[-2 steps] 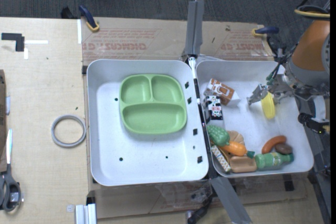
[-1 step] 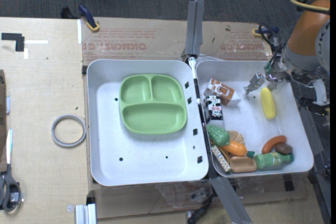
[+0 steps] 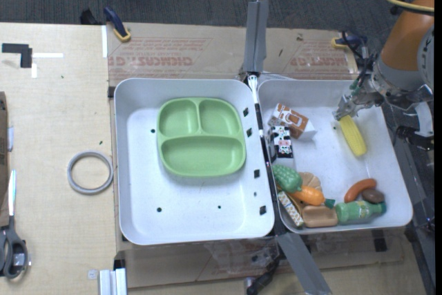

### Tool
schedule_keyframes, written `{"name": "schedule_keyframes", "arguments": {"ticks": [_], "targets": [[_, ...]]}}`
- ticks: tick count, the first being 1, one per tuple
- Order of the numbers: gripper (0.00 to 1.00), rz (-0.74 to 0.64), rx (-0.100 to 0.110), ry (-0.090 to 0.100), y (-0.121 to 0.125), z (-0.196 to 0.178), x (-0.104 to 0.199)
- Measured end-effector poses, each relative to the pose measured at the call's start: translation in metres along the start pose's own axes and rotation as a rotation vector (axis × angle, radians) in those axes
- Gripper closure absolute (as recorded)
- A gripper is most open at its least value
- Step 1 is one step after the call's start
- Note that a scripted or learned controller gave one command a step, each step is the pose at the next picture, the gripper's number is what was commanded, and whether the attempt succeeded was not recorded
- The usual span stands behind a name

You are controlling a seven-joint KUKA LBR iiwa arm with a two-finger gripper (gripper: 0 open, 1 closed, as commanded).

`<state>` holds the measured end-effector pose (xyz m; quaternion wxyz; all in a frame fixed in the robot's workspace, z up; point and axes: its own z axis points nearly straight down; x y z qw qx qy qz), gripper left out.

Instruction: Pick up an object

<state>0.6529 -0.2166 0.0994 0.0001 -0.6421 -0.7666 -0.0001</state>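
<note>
Corn cob [image 3: 353,136], yellow toy, one: lies in right bin [image 3: 324,161] near its far right corner, long axis running from far-left to near-right. Gripper [image 3: 351,107] hangs just above the cob's far end; fingers' state cannot be told. Left bin [image 3: 131,169]: one green three-compartment plate [image 3: 201,137]. Right bin's near edge: one carrot [image 3: 309,195], one sausage [image 3: 360,188], one green bottle [image 3: 359,211].
</note>
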Motion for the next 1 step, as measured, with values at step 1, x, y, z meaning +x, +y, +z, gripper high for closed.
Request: {"name": "schedule_keyframes", "arguments": {"ticks": [1], "targets": [[1.00,0.065,0.002,-0.001,0.0116,-0.0905,0.0270]]}}
